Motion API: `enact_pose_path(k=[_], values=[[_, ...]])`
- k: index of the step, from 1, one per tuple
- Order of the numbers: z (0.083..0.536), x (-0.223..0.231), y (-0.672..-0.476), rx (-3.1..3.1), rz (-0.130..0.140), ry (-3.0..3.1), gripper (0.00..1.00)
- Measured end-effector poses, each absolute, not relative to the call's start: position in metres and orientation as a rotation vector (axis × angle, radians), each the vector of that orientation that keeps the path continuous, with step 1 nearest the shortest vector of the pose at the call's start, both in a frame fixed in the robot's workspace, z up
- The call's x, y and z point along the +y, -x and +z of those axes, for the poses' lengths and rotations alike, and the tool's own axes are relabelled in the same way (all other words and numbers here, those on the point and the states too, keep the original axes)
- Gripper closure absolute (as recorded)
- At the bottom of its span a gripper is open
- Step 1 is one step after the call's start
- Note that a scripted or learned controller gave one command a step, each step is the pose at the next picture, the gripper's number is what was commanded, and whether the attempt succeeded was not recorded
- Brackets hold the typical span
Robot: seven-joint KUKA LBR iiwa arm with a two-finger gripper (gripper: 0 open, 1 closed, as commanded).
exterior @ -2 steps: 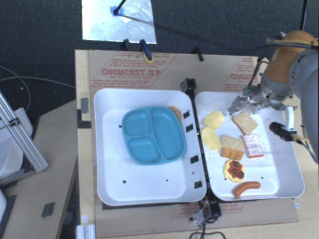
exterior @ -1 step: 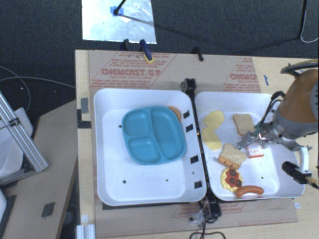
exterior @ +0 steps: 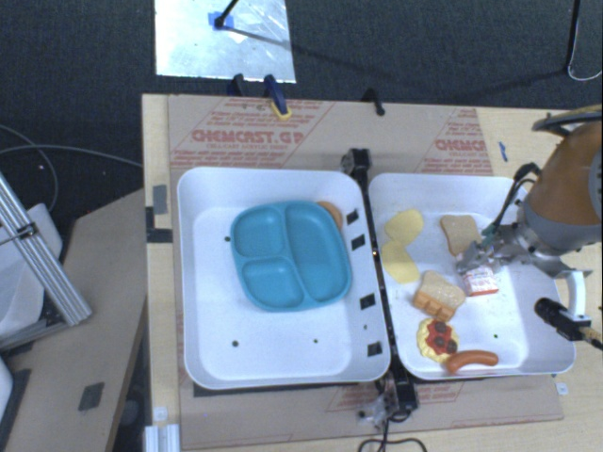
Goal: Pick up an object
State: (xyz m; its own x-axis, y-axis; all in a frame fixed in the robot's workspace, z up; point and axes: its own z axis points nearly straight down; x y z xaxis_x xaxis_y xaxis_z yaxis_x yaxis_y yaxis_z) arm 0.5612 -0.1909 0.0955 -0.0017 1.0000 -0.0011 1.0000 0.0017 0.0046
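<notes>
Holding six food pieces, right bin [exterior: 542, 347], one blue tray [exterior: 290, 254] left

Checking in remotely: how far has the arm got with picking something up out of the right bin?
Done: the arm has reached into the right bin, and its gripper is low over a small red and white packet. In hand: nothing visibly between the fingers; the packet lies on the bin floor. Left: grasp and lift. The bread slice, waffle, pizza piece and sausage lie untouched.
</notes>
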Motion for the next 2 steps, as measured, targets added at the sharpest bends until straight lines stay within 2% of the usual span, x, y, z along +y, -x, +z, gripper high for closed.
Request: enact_pose_path(k=[1,2], values=[[0.086,-0.125,-0.588,2.227,0.007,-2.207,1.00],[0.191,-0.061,-0.581,2.229,0.016,-2.204,1.00]])
